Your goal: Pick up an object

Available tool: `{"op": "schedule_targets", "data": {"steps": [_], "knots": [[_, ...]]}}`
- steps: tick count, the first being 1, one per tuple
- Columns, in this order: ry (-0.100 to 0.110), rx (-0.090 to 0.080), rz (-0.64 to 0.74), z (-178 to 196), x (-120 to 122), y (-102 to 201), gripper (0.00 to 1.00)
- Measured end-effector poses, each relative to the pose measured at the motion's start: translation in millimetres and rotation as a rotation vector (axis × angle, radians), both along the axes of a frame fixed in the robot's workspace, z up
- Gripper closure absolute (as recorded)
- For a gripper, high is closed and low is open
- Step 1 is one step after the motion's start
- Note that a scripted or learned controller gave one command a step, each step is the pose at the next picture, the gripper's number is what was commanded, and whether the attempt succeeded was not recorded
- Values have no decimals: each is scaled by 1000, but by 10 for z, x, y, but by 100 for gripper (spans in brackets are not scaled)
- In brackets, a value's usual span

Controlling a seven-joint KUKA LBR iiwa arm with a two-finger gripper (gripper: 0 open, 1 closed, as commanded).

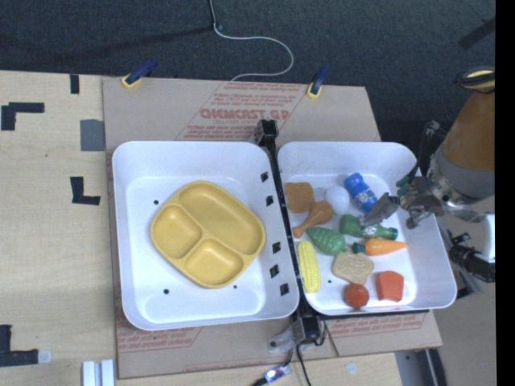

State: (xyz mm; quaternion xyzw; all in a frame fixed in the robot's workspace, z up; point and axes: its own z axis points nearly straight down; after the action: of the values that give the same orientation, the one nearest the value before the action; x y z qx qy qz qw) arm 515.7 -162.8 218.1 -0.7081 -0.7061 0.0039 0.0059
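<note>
A robotics lab bench, staged rather than lived in. Two shallow white bins [129, 215] sit on a cardboard sheet [241, 107] held by blue-and-yellow clamps [138, 73]. Black tape marks [24, 112] dot the plywood bench top [48, 240]. A white cable [249, 43] trails over dark carpet [362, 22].

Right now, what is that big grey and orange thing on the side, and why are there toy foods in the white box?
That big thing is a robot arm. A camera above the bench looks down at a slant, and the arm reaches in from the picture's right. At its end is a gripper, like two fingers, hovering over the right bin. That bin holds toy food: a corn cob, a carrot, a tomato, a blue can and more. The left bin holds a yellow divided plate. The robot's job is picking up one thing. I see nothing between its fingers.
</note>
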Motion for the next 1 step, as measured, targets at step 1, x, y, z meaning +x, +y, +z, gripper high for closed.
{"op": "schedule_targets", "data": {"steps": [1], "knots": [[-12, -2, 4, 61, 27, 2, 0]]}}
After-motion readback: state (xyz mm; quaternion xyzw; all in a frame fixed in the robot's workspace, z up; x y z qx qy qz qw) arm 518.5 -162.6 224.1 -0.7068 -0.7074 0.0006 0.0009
